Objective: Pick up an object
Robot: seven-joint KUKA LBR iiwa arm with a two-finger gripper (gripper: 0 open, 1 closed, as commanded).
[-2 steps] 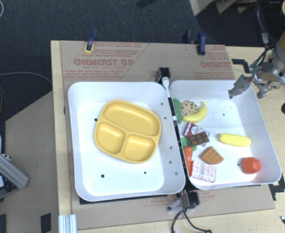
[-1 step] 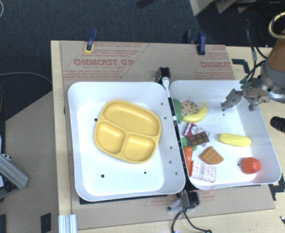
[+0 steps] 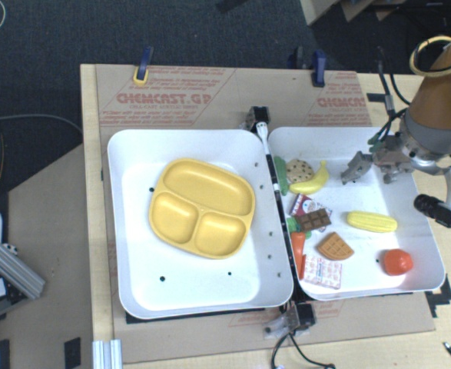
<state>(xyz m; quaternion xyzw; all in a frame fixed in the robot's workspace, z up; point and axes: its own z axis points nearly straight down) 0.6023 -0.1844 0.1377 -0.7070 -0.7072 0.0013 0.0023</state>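
Two shallow white bins sitting side by side on the table (image 3: pixel 94 206), touching along their inner walls.

Left bin (image 3: pixel 125 206): holding a yellow divided plate (image 3: pixel 202 207) near its middle, three compartments facing up, lying slightly askew to the bin's walls.

Right bin (image 3: pixel 429 244): holding the small play-food pieces.
- Green piece (image 3: pixel 281 174), lying along the left wall toward the far left corner.
- Cookie (image 3: pixel 299 168), resting just beside the green piece.
- Banana (image 3: pixel 314 179), curving beside the cookie, touching or nearly touching it.
- Red-and-white packet (image 3: pixel 302 204), lying against the left wall, partly under the chocolate bar.
- Chocolate bar (image 3: pixel 313 221), lying near the left wall at mid-length.
- Carrot (image 3: pixel 299 250), lying lengthwise against the left wall toward the near edge.
- Waffle (image 3: pixel 335 247), sitting between the chocolate bar and the near edge.
- Red-printed card (image 3: pixel 322 272), lying flat at the near left corner, partly under the waffle.
- Corn cob (image 3: pixel 372 221), lying crosswise near the middle of the bin, apart from the rest.
- Tomato (image 3: pixel 396 261), sitting near the near right corner.

Grey arm (image 3: pixel 437 106) with orange band, reaching in over the far right corner of the right bin.

Tool (image 3: pixel 373 167): hanging over the far part of the right bin, fingers (image 3: pixel 353 168) standing apart, gripping nothing, well apart from the corn cob and near the banana.

Blue clamps (image 3: pixel 318 67) and a yellow clamp (image 3: pixel 141 71) gripping the far edge of the table.
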